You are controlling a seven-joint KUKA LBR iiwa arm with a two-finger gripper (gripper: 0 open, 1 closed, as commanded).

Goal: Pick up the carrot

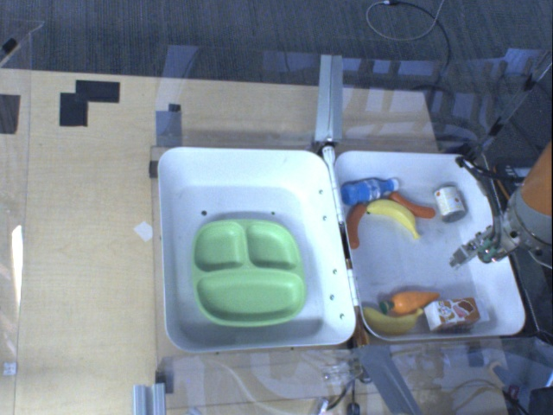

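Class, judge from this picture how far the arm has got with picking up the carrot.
Nothing looks done yet: the small orange carrot with a green top lies at the right white bin's near edge, against a yellow banana. In hand: the two-finger gripper hovers apart from it. Left: reaching, grasping, lifting.

left bin (173,232): green tray (249,271) centre | right bin (510,314): blue bottle (367,189) far-left corner | can (448,202) far edge | carton (452,315) near edge

Two white bins (173,232), two bananas (393,215), one carrot (413,301), one green tray (249,272), one bottle (367,189).
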